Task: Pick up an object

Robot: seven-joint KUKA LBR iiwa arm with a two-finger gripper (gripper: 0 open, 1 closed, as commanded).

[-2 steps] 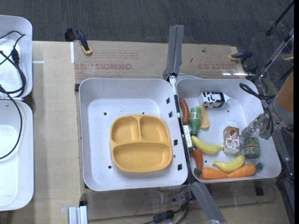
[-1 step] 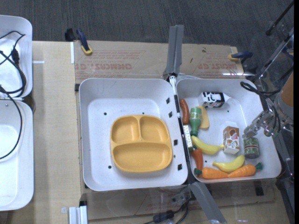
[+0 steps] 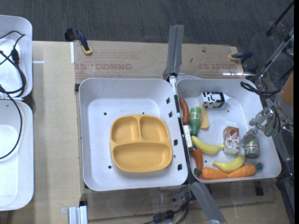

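Cardboard (image 3: 140, 59) printed with red lettering, seen upside down and not clearly legible, is spread under the two white bins. Well to the gripper's left, the left bin (image 3: 93, 139) is occupied by a yellow divided plate (image 3: 140, 143). The right bin (image 3: 243, 90) is where the gripper (image 3: 258, 125) is seen, near the right wall; how far it is opened cannot be told. Touching or just beneath its tip, a small can with a green and red label (image 3: 251, 148) is stood upright; its writing is too small to be read. Just left of that, a small carton (image 3: 231, 139) is found. Below it, two bananas (image 3: 230, 164) and two carrots (image 3: 243, 171) are laid. Farther left, a green bottle (image 3: 195, 120) and a sausage (image 3: 185, 111) are seen. Above them, a black-and-white box (image 3: 214, 99) is placed.
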